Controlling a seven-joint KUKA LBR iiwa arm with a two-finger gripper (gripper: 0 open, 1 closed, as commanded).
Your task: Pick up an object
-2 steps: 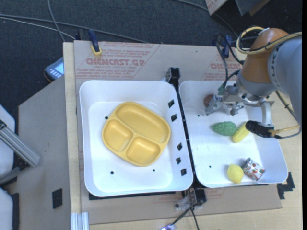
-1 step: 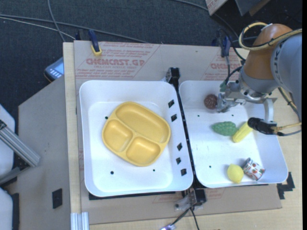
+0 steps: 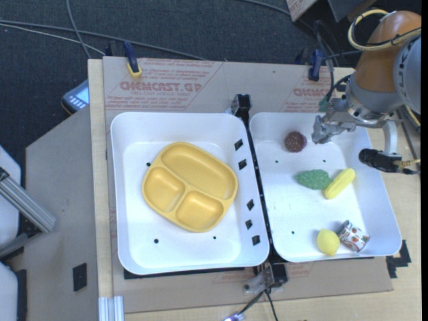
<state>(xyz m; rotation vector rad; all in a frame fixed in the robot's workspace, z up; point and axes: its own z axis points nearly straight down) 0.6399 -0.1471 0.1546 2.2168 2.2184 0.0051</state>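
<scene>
In the right bin (image 3: 374,199) lie a dark brown round object (image 3: 295,141), a green leafy piece (image 3: 313,178), a yellow corn cob (image 3: 340,182), a small yellow ball (image 3: 328,241) and a crumpled silver wrapper (image 3: 352,235). My gripper (image 3: 322,134) hangs over the bin's far end, just right of the brown object. Whether it touches that object cannot be told from this angle. Nothing shows between its fingers.
A yellow divided plate (image 3: 190,186) sits in the left bin (image 3: 127,199). Black clips (image 3: 242,103) join the two bins along the middle. Blue clamps (image 3: 132,60) hold the cardboard at the back. Cables trail near the arm on the right.
</scene>
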